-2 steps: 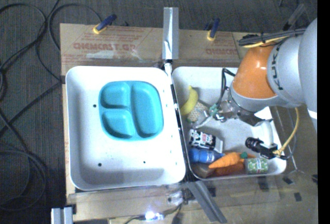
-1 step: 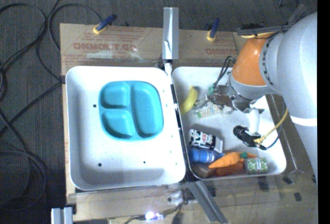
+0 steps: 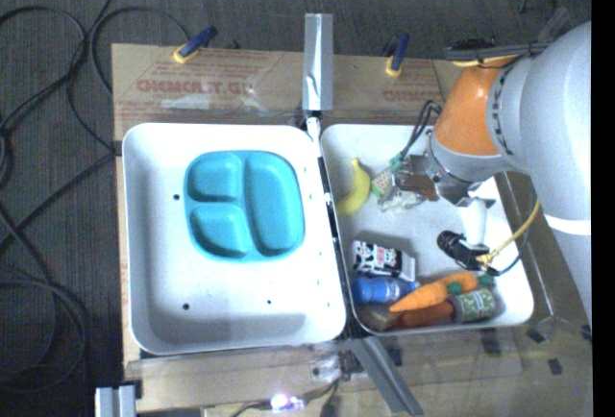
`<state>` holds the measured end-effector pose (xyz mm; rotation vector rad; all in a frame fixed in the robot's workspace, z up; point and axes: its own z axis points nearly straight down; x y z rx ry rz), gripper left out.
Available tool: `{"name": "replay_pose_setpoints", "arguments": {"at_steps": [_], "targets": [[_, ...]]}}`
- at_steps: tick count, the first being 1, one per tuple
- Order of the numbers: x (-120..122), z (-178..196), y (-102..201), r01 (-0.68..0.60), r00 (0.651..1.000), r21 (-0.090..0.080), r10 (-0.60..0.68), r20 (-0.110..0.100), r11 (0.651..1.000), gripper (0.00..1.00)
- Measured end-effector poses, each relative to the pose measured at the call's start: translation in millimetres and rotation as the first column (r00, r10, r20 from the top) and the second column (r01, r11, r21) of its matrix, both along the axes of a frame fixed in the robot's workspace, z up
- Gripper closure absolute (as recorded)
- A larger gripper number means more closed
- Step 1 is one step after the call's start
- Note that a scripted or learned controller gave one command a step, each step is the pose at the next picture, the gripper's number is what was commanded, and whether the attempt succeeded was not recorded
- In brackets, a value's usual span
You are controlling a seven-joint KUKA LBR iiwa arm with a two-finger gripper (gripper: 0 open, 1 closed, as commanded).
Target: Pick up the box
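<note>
Two shallow white bins are sitting side by side on the desk point(image 3: 144, 69). The left bin point(image 3: 154, 309) is holding one blue divided tray point(image 3: 245, 204) with three compartments. The right bin point(image 3: 336, 156) is carrying several things, one of each: a yellow banana-like fruit point(image 3: 354, 186) near its upper left, a small black-and-white box point(image 3: 381, 258) lying flat near the bin's middle, a blue bottle point(image 3: 382, 290) just below the box, an orange carrot point(image 3: 434, 295) lying across the lower part, a brown item point(image 3: 423, 316) under the carrot, and a green-labelled can point(image 3: 475, 306) at the lower right. Two clamps, one blue-handled point(image 3: 195, 43) and one yellow-handled point(image 3: 394, 55), are gripping the cardboard at the desk's far edge.

The arm point(image 3: 538, 117) is reaching in from the right, its orange band point(image 3: 466, 112) above the wrist, and the gripper point(image 3: 399, 189) is hanging over the upper part of the right bin, beside the fruit and well apart from the box. How far the gripper is spread is something I cannot tell, nor whether it has anything in it.
</note>
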<state>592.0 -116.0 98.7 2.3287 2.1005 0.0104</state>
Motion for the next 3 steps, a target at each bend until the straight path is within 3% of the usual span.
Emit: {"name": "replay_pose_setpoints", "arguments": {"at_steps": [1, 2, 3], "targets": [[0, 0, 0, 0.0, 1.0, 0.0, 0.0, 0.0, 1.0, 0.0], [14, 44, 15, -0.039, 0.999, -0.001, 0.039, -0.011, 0.999, 0.0], [65, 0, -6, -0.126, 0.992, -0.011, 0.126, 0.009, 0.992, 0.0]]}}
